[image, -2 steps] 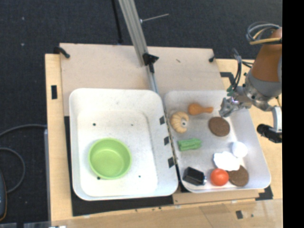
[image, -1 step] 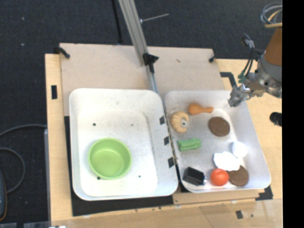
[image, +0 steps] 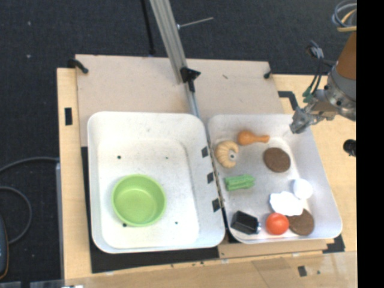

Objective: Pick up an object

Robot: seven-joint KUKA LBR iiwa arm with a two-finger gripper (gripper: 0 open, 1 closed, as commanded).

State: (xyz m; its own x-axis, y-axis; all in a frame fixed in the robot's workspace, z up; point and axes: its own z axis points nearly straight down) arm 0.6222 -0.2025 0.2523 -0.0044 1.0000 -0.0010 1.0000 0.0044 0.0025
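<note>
The right bin holds an orange gourd, a tan ridged pumpkin, a brown disc, a green block, a black block, a red tomato, a white crumpled piece, a small white ball and a second brown disc. My gripper hangs over the bin's far right corner, apart from all of them. Nothing shows between its fingers.
A green bowl sits in the left bin near its front. A slanted metal post rises behind the two bins. Bare bench lies behind the bins.
</note>
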